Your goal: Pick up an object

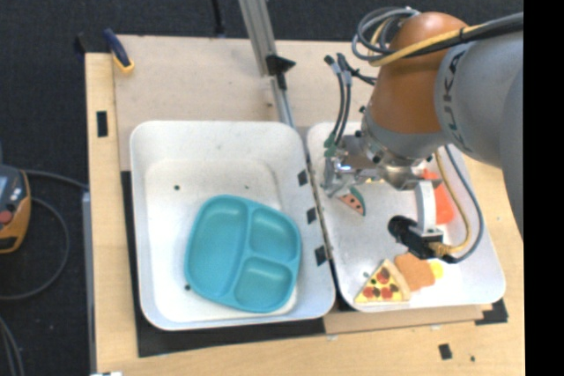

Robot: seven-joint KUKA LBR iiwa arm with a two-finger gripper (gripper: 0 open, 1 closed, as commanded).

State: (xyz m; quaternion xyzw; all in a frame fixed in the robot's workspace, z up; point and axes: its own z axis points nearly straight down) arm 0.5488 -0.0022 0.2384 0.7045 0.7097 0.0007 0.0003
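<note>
Hovering low in the right white bin (476,277), the metal two-finger gripper (337,180) is judged mid-approach, its grip state not discernible, with the small red-and-green watermelon-slice toy (353,201) just beside and below it, so a final descent and closing are needed.

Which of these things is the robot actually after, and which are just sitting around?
Part of the job:
hand, low over the right bin
watermelon slice toy
pizza slice toy
orange block

Just lying about:
teal divided plate in the left bin
metal post
blue clamp
</note>
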